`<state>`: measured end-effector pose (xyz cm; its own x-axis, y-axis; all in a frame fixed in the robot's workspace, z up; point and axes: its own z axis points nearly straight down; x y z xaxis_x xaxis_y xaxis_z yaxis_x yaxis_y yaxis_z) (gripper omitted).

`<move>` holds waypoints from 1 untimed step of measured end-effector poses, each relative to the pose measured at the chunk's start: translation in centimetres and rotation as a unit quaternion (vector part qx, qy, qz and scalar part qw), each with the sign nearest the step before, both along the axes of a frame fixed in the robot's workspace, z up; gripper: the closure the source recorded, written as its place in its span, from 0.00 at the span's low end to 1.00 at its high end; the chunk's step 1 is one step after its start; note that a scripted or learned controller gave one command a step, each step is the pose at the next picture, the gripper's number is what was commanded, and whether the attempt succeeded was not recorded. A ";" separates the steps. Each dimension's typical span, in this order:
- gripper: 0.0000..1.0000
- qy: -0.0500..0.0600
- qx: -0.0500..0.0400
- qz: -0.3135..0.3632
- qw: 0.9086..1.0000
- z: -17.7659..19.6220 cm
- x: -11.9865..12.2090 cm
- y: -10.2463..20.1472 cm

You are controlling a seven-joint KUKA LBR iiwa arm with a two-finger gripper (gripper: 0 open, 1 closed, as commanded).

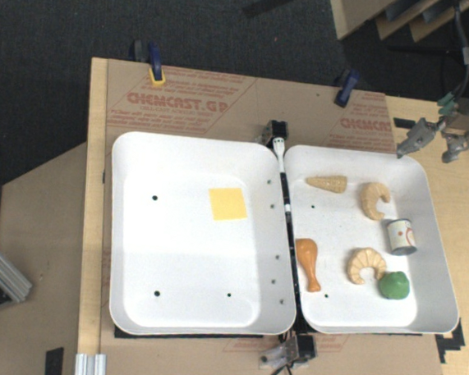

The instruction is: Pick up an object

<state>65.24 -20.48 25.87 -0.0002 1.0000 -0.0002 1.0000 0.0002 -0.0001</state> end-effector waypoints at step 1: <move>1.00 -0.002 -0.001 0.001 1.000 1.1 0.1 0.0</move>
